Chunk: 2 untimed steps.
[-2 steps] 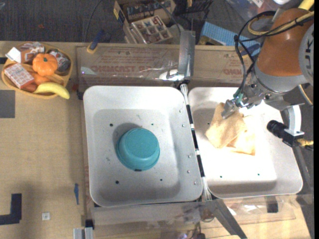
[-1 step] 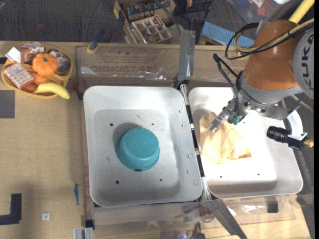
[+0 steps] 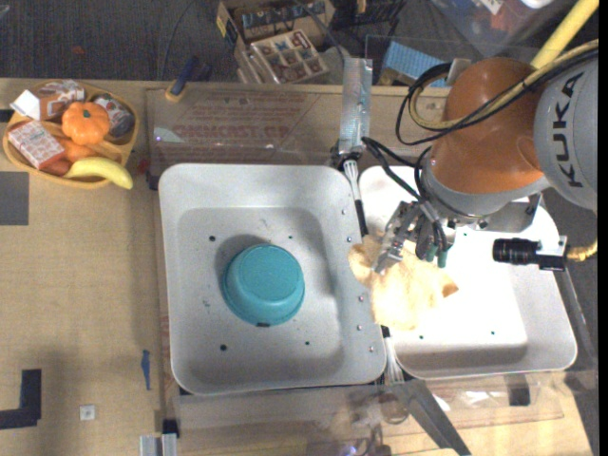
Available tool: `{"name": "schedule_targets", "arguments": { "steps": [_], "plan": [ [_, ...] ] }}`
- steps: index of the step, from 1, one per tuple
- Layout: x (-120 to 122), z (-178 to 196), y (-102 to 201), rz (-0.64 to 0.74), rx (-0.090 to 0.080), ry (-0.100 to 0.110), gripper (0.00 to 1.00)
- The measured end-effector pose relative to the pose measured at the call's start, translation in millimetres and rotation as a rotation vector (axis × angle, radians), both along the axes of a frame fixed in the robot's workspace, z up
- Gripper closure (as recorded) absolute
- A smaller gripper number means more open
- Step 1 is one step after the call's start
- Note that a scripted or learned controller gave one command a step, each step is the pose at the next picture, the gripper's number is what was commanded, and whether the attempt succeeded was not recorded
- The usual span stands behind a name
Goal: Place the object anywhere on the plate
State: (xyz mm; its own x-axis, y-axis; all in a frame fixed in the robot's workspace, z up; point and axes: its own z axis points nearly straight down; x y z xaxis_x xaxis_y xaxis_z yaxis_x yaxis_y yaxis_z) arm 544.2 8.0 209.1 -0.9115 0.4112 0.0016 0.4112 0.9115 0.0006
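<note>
A teal round plate (image 3: 264, 284) sits in the middle of the left white bin (image 3: 190, 207). A pale cream, soft-looking object (image 3: 404, 293) lies at the left side of the right bin (image 3: 532, 340), washed out by bright light. A small orange bit (image 3: 448, 291) shows at its right edge. My gripper (image 3: 414, 255) hangs just above the object's upper part, near the wall between the bins. Its fingers (image 3: 390, 249) stand apart, and I see nothing held between them. The gripper is to the right of the plate.
The arm's orange band (image 3: 489, 112) and grey wrist cover the right bin's far side. A black camera-like part (image 3: 518, 251) sticks out to the right. A fruit basket (image 3: 68, 136) sits on the bench at far left. Cables run behind the bins.
</note>
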Motion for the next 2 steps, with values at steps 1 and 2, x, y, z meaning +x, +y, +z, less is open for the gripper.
{"name": "schedule_targets", "arguments": {
  "steps": [1, 2],
  "plan": [
    [-21, -4, 48, 0.396, 0.001, -0.001, 1.00],
    [-39, 9, 93, 0.428, 0.001, -0.002, 1.00]
  ]
}}
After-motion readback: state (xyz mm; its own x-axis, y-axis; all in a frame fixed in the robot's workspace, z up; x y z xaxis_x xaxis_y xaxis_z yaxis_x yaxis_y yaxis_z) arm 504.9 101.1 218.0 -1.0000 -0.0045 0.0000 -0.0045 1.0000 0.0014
